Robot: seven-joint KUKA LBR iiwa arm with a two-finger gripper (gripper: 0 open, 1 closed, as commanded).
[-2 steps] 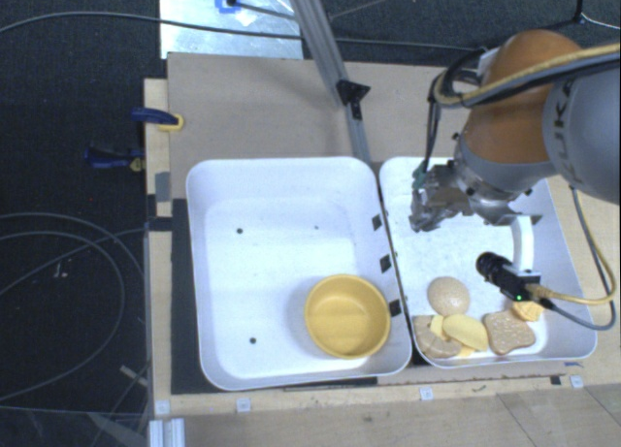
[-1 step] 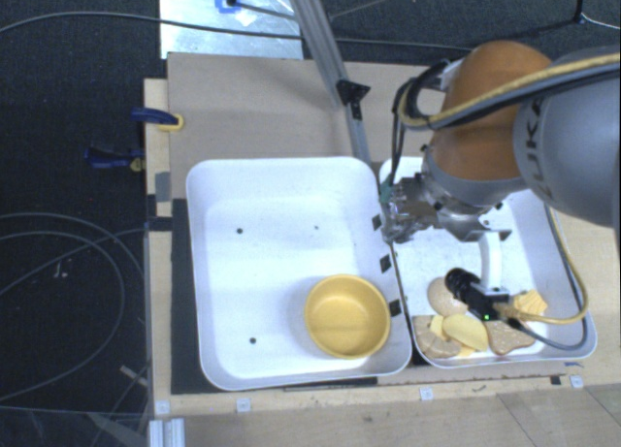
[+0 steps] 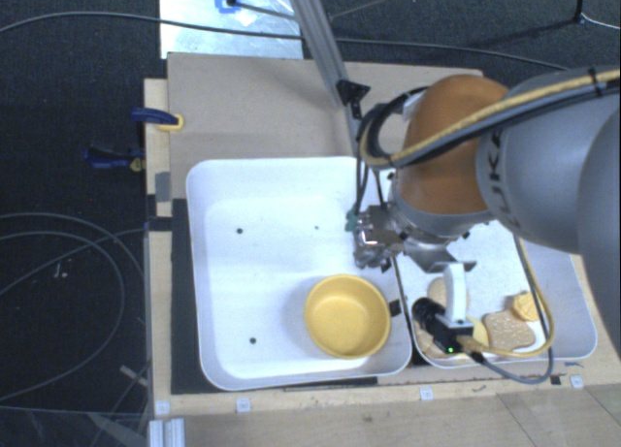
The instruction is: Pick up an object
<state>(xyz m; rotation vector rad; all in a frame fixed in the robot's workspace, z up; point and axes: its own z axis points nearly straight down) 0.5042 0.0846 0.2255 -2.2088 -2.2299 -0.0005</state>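
Claw [image 3: 375, 241] held over the right side of the left bin [image 3: 223, 241], spread or pressed cannot be told, round yellow bowl [image 3: 347, 315] set upright at this bin's front, grey arm [image 3: 553, 174] bent down from right

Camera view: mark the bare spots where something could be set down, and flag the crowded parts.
Bare: the left bin, from its far and left walls up to the yellow bowl in its near right corner. Crowded: the right bin, where the arm overhangs and tan pieces lie at the near end.
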